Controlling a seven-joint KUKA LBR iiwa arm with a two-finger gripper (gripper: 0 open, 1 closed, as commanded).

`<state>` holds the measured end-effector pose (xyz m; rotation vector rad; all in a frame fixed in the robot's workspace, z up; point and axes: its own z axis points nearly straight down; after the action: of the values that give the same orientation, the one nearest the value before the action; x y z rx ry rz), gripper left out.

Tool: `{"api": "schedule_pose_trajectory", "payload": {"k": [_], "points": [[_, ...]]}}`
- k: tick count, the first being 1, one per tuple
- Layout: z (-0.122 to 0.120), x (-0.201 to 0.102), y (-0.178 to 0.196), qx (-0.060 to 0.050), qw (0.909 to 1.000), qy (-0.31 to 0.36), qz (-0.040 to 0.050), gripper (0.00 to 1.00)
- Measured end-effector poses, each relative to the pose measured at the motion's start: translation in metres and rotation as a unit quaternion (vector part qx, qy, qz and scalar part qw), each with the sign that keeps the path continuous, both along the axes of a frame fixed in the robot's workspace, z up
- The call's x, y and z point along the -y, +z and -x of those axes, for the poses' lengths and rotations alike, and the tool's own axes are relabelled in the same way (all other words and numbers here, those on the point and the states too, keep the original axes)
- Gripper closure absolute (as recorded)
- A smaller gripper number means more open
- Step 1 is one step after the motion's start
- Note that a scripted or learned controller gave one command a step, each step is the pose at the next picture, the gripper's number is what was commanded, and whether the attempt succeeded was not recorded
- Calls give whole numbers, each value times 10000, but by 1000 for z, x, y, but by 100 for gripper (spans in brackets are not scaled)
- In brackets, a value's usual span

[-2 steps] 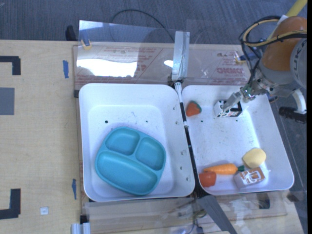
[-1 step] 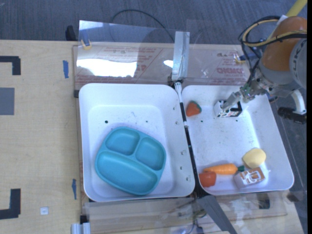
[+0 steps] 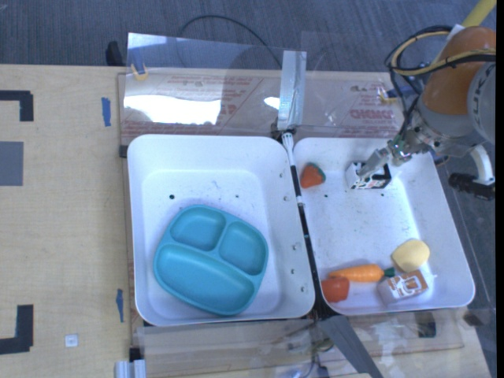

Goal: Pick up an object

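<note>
My gripper (image 3: 368, 178) hangs over the back of the right bin (image 3: 441, 203), with its fingers spread and nothing between them. A red-orange strawberry (image 3: 313, 176) lies about a hand's width to its left, near the divider. Along the front of that bin lie an orange carrot (image 3: 359, 273), a red tomato (image 3: 335, 289), a yellow lemon (image 3: 411, 253) and a small white carton (image 3: 405, 286). The gripper touches none of them.
The left bin (image 3: 150, 164) holds a blue divided plate (image 3: 211, 258). A clear plastic wall (image 3: 205, 93) stands behind both bins. The grey arm with its orange band (image 3: 457, 77) reaches in from the upper right.
</note>
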<state>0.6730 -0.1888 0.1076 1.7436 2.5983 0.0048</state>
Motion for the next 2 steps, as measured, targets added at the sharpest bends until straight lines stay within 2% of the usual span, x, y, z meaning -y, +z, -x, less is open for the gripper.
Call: {"api": "schedule_pose_trajectory", "payload": {"k": [1, 2], "points": [[0, 1, 0, -4, 10000, 73, -5, 0], [1, 3, 0, -20, 9991, 425, 15, 0]]}}
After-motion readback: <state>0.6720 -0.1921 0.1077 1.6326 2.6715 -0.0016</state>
